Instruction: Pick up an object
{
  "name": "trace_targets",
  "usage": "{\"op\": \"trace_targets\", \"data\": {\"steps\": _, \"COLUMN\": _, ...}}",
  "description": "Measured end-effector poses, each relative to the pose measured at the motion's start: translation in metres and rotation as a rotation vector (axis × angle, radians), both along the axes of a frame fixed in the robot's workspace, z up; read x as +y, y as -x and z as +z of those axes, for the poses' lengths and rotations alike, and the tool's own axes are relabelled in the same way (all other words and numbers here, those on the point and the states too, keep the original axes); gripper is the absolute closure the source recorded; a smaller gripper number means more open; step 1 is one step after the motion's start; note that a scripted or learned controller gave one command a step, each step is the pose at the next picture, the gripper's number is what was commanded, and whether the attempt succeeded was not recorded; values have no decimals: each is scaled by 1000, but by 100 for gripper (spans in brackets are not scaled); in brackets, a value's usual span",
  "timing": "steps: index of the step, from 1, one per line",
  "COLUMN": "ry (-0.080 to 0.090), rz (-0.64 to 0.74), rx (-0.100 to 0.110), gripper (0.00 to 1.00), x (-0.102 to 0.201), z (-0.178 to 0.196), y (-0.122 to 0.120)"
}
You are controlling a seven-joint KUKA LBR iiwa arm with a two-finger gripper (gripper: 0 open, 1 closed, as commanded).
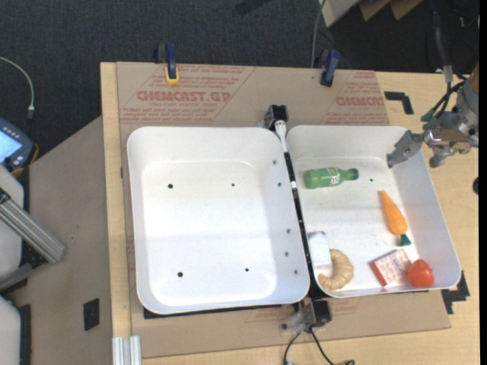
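Camera view: the brown board [228,90] reads "CHEMCAST GP" at 12 o'clock. The right bin [365,144] holds a green bottle [329,176], croissant [337,271], carrot [394,214], red packet [389,268] and tomato [420,273]. The gripper [415,149] hangs at 2 o'clock; whether its jaws are apart, I cannot tell.

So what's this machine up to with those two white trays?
The arm's claw hangs over the far right corner of the right bin, with nothing seen between its fingers. Its job is to pick something up. In that bin lie a green bottle, a carrot, a croissant, a tomato and a small red packet.
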State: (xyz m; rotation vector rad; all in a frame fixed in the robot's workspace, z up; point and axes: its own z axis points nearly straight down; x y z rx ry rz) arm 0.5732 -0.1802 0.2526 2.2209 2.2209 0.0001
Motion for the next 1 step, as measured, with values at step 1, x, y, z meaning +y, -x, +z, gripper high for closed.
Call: {"op": "trace_targets", "data": {"steps": 1, "ry": 4, "rz": -3, "rx": -5, "gripper": 0, "x": -46, "z": 31, "y": 4}}
